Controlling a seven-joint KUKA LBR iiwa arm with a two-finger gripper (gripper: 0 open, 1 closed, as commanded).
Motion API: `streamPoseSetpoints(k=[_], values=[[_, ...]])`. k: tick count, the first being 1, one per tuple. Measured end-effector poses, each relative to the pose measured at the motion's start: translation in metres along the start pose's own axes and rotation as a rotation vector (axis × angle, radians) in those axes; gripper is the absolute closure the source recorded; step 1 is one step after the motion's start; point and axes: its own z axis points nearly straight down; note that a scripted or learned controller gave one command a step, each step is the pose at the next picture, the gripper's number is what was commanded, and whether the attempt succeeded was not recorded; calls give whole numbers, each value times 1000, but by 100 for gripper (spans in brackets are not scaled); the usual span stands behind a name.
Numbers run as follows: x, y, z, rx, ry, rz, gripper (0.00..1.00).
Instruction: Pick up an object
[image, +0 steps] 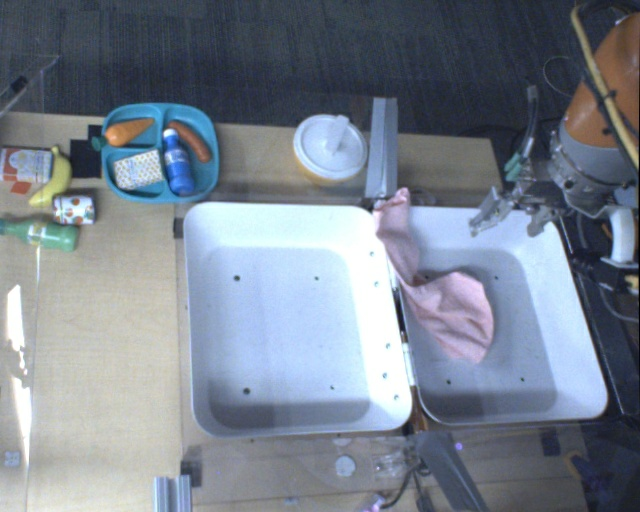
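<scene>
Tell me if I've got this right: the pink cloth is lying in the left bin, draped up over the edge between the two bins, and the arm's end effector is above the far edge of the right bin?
Not quite. The camera view shows the pink cloth in the right bin, not the left bin. The rest holds: it drapes up over the dividing edge, and the end effector is above the right bin's far edge.

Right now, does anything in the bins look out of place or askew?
Yes. The pink cloth lies bunched in the right bin, but one end trails up over the rim by the left bin, at the top of the divide, so it is not fully inside. The gripper is above the right bin's upper edge, apart from it.
</scene>
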Motion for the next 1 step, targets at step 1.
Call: streamPoseSetpoints(k=[1], values=[[-54, 1, 153, 2, 0, -79, 0]])
